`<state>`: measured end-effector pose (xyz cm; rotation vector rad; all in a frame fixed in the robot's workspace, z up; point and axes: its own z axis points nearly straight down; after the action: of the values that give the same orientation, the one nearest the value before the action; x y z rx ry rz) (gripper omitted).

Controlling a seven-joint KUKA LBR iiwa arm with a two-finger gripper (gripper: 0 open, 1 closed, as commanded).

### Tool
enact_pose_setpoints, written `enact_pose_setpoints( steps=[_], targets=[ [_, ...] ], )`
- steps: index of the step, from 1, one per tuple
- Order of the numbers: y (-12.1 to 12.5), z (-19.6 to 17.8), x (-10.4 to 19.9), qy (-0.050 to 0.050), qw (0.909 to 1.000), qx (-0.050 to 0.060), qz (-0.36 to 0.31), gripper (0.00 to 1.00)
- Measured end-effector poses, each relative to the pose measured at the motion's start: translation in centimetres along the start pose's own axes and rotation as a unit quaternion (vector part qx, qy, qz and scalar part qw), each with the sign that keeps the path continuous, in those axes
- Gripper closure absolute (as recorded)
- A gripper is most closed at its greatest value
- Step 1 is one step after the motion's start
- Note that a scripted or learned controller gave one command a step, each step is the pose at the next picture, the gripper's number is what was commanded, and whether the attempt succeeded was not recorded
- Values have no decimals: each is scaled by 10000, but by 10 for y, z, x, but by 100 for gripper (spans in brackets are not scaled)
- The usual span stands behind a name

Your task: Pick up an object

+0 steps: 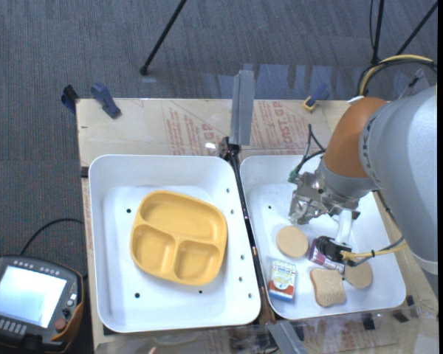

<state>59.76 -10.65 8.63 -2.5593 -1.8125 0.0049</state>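
Note:
My gripper hangs low in the right bin, just above and behind a round tan disc. Nothing shows in its grasp. Right of the disc lies a small dark purple object. Along the bin's front lie a small white, red and blue carton, a slice of toast and another tan piece. The grey arm with its orange band comes in from the right and hides the bin's far right side.
The left bin holds a yellow divided plate. An upright grey post stands behind where the bins meet. Yellow and black cables run over the right bin. A teach pendant lies at lower left.

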Motion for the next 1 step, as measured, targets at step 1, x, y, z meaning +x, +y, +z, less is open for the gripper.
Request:
enact_pose_setpoints(
  steps=[1],
  targets=[
    [-71,1,-69,-5,9832,8,1823,100]
  ],
)
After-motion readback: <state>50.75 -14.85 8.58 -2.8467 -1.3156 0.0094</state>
